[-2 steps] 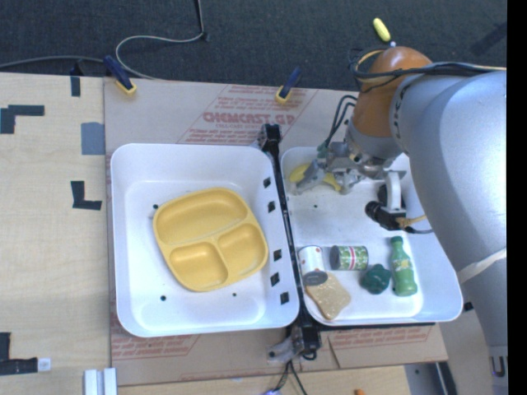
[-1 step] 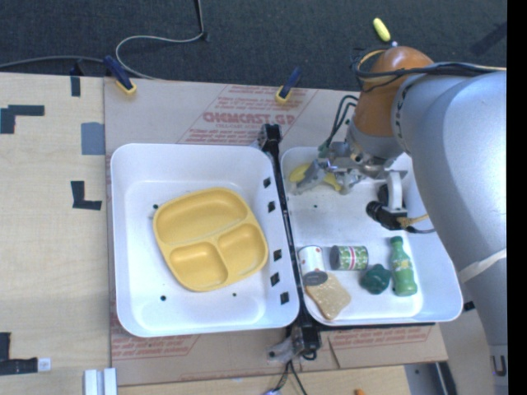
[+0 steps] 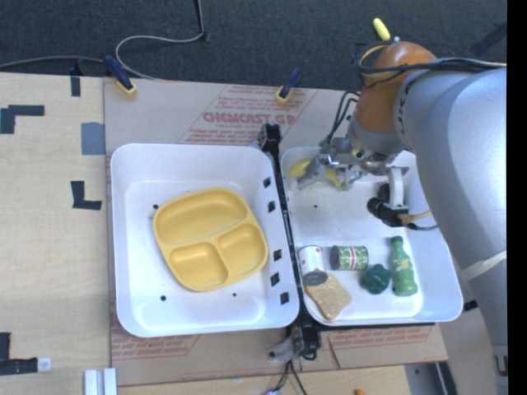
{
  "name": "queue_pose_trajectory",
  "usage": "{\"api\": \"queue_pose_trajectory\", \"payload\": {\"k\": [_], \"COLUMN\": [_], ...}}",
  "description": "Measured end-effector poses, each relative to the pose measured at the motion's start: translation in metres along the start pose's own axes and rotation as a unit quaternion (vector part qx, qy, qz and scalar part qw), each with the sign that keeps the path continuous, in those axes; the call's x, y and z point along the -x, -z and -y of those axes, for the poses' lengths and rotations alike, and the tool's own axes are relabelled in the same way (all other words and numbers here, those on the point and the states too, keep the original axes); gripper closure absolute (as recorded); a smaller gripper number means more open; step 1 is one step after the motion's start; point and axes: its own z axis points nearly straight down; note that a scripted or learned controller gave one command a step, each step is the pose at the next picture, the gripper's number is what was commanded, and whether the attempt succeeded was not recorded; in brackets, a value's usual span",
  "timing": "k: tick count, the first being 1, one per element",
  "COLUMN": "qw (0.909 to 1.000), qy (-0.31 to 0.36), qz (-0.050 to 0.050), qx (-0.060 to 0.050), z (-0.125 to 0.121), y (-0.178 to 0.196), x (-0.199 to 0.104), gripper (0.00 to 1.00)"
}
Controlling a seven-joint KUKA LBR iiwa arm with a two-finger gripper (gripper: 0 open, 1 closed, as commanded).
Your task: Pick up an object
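My gripper (image 3: pixel 323 169) is low over the far left corner of the right bin (image 3: pixel 436 307), under the orange wrist band. A yellow object (image 3: pixel 300 169) lies right at the gripper, partly hidden by it, and I cannot tell whether it is held. Along the bin's near side lie a small white can (image 3: pixel 311 262), a green-labelled can (image 3: pixel 350 257), a green bottle (image 3: pixel 401 266), a dark green lump (image 3: pixel 376 280) and a tan bread slice (image 3: pixel 328 297).
The left bin (image 3: pixel 132 303) holds a yellow divided plate (image 3: pixel 212 237). The grey arm (image 3: pixel 461 155) covers the right side of the right bin. A black cable connector (image 3: pixel 387 212) hangs near the bin's right wall. Clamps sit on the divider between the bins.
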Motion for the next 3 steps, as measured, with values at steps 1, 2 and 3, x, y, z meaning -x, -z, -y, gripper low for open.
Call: {"api": "queue_pose_trajectory", "payload": {"k": [1, 2, 3], "qw": [1.0, 1.0, 1.0], "qy": [-0.001, 0.001, 0.001], "qz": [0.0, 0.0, -0.001], "qx": [0.003, 0.003, -0.004], "z": [0.09, 0.008, 0.001], "y": [-0.009, -0.01, -0.01], "x": [0.025, -0.006, -0.006], "gripper": [0.0, 0.0, 0.0]}}
